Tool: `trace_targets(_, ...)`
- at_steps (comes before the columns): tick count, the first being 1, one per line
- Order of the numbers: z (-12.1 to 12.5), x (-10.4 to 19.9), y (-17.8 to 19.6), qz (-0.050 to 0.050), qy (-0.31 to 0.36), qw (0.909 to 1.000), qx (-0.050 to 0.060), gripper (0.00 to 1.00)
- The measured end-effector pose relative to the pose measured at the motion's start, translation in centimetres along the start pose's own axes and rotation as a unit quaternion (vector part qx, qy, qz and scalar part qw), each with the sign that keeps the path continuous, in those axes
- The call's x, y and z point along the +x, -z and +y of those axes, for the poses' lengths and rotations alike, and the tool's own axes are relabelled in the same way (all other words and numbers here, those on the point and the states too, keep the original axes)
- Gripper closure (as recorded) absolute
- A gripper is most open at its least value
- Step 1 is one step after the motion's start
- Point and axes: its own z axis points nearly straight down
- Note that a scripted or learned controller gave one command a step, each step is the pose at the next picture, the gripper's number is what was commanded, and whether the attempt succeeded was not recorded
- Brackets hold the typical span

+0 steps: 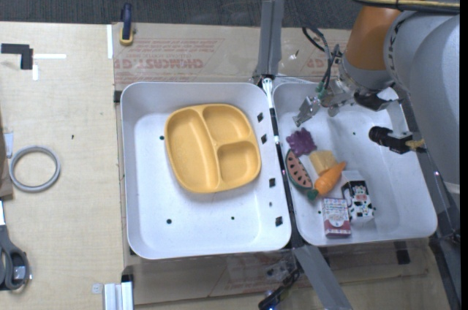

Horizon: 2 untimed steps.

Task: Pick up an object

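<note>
My hand point(313, 108) hangs with fingers apart, holding nothing, above the purple plastic grape bunch point(300, 140) in the right white shallow bin point(395, 217).

The arm point(417, 31) runs off the right edge, and its bulk hides the right bin's point(380, 228) far right corner. The scissors point(11, 265) are cut by the left edge. The print on the small carton point(336, 217) is too small to read.
</note>
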Motion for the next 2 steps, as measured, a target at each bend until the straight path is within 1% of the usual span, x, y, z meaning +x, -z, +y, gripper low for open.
trace_targets(1,-7.4,1.2,-0.5,0.002,0.035,0.9994,0.001,0.00)
trace_targets(2,-10.3,0.5,-1.1,0.003,0.008,1.0000,0.001,0.00)
